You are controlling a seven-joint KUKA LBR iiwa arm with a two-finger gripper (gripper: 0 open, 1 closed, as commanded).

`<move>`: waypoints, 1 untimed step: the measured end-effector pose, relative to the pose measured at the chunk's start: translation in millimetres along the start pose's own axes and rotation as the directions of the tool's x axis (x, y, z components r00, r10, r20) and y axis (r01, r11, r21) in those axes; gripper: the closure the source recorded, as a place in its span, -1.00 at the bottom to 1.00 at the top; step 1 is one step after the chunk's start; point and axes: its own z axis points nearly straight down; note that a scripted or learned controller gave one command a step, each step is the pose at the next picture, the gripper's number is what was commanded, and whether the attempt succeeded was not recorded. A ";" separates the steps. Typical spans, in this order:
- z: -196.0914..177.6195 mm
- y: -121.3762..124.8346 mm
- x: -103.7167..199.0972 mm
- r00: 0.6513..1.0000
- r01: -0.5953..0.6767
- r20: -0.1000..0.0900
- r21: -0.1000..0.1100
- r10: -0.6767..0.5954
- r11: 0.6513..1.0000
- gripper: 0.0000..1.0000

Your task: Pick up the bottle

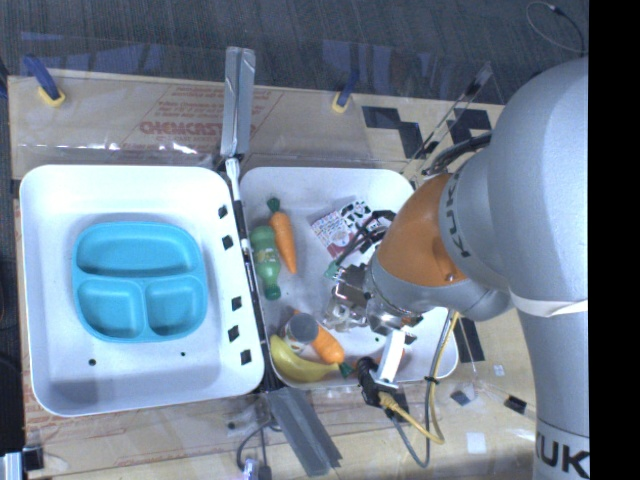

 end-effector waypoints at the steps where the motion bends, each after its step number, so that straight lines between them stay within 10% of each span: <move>1: -1.3 29.2 -69.0 0.990 -0.140 -0.001 -0.003 0.140 0.990 1.00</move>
